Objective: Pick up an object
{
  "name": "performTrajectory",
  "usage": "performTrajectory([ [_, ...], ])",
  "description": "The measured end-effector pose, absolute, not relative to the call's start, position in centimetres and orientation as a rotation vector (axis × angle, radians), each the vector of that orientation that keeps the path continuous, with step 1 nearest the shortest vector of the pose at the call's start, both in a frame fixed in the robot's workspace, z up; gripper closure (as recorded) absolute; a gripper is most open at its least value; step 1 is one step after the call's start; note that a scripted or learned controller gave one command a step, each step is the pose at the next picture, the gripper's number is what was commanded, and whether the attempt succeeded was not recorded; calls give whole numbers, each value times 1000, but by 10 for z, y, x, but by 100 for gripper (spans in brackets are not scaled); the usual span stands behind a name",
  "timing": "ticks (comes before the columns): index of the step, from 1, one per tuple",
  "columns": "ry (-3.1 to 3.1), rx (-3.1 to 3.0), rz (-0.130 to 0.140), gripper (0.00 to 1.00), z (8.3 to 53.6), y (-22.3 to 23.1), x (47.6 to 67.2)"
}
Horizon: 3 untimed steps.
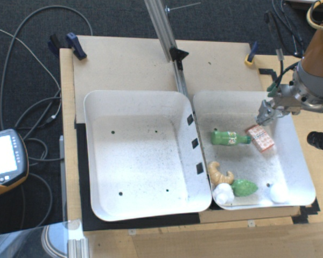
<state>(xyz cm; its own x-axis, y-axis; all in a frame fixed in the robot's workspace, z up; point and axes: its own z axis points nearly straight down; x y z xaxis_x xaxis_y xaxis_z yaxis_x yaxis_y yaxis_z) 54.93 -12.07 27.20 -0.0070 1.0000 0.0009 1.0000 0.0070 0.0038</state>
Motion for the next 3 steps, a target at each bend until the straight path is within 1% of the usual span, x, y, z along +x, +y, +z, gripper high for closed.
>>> performTrajectory([
  [1, 2227, 2214, 4, 100, 269, -81, 569],
  [2, 2228, 2214, 3, 100, 255, -35, 586],
  [3, 2229, 2213, 5, 100, 247, 19, 608],
])
